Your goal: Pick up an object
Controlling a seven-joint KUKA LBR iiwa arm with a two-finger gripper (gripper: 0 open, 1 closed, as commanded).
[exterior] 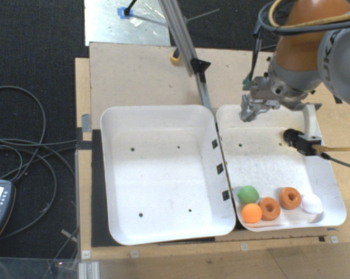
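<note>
Fingers (249, 113) hang at the right bin's (279, 156) far edge, whether open or closed I cannot tell, with bare white floor beneath. Well apart, along its near edge, lie a green ball (248, 194), orange ball (252, 213), two ridged orange rings (269, 208) and a white egg (311, 203).

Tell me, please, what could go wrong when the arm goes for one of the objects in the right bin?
The green ball, orange ball, two orange rings and white object cluster at the right bin's near wall, so the fingers may catch a neighbour or the wall. The gripper hangs over the far end, so a grasp there would likely close on nothing.
</note>
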